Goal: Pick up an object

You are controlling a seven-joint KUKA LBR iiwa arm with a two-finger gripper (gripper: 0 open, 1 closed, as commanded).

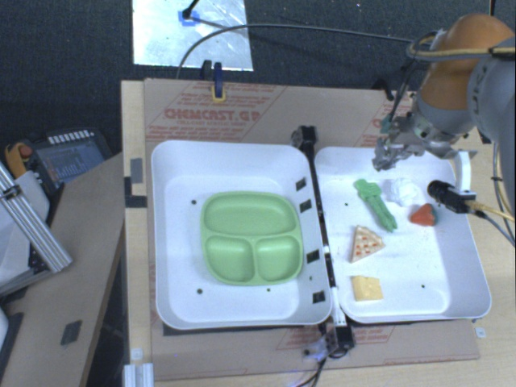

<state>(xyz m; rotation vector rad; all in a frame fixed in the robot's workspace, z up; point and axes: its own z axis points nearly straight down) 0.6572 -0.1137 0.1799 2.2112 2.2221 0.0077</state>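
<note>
Green tool (376, 204) btwn gripper (389, 156) & pizza slice (365, 243).

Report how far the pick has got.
Done: nothing looks picked; the green plastic wrench, red strawberry toy, pizza slice toy, yellow cheese block and crumpled white piece all lie in the right white bin. In hand: the gripper hangs over that bin's far edge, near the wrench. Left: descend, grasp one item and lift it.
</note>
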